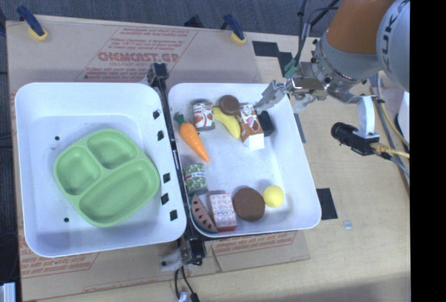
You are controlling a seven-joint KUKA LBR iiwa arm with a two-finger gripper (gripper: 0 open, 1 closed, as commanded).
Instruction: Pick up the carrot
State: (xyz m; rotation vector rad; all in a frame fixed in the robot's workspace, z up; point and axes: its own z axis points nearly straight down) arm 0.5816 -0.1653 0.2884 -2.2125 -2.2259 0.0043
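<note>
The carrot [194, 141] lies in the right bin [293, 175], near that bin's left wall, with its green top toward the far left and its orange tip pointing toward the near right. It rests flat on the bin floor and nothing grips it. Just to its right stand a small can [203, 115] and a banana [229, 122]; a brown round item [228, 104] sits beyond the banana, and a small carton [251, 126] lies at the banana's right. Nearer the camera, the same bin holds a second can [195, 178], a watermelon slice [201, 217], a red-and-white box [223, 210], a brown disc [248, 203] and a lemon [274, 196]. The left bin [42, 105] holds a green divided plate [106, 176]. The end effector [267, 100] hangs over the far right part of the right bin, beside the carton and well apart from the carrot; whether its fingers are apart or together cannot be told at this size and angle, and nothing is seen between them. Task status, as a judgement: no part of the pick is complete. The carrot is not lifted and not contacted. Remaining steps: move the end effector left across the bin to a point above the carrot, align across its narrow width, descend, close, and lift. The can and banana close by leave limited clearance on the carrot's right side, so a misplaced descent could strike them.
</note>
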